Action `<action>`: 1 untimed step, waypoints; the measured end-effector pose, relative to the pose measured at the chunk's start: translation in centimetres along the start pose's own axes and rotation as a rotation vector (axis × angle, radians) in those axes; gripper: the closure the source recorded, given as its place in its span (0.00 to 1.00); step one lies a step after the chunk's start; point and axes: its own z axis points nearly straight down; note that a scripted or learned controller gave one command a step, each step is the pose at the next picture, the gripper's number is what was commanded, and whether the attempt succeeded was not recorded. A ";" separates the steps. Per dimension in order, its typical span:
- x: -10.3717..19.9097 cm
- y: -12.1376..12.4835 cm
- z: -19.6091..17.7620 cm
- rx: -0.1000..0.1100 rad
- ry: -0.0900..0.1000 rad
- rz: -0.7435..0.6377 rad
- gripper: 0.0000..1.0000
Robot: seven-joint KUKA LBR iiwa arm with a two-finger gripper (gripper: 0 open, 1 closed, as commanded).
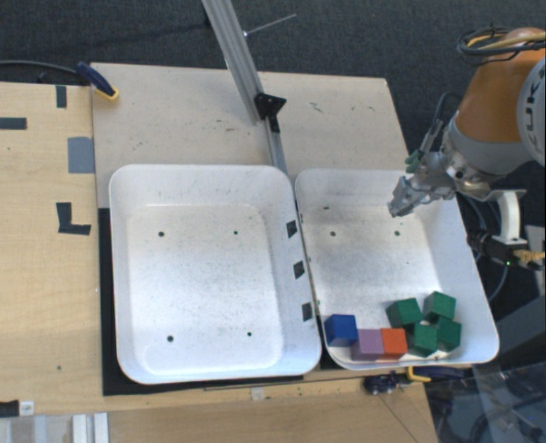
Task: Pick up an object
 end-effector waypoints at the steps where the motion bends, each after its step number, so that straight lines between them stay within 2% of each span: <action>1: 4.7 -1.4 -0.1 0.001 0.000 0.000 1.00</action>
